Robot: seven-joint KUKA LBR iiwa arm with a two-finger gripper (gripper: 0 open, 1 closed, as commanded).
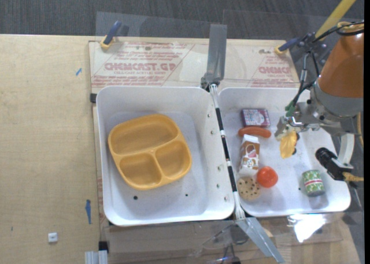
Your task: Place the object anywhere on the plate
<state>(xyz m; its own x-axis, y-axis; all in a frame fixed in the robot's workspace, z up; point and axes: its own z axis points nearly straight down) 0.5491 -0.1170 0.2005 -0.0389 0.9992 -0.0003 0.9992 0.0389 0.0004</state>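
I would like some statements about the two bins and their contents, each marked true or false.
1. The yellow three-compartment plate lies in the left white bin. True.
2. The red tomato rests on the plate. False: it lies in the right white bin, beside the round cookie.
3. The red sausage lies below the purple packet in the view. True.
4. The green can stands in the left bin. False: right bin.

Grey arm with orange band reaching in from the right, end effector (287,136) pointing down
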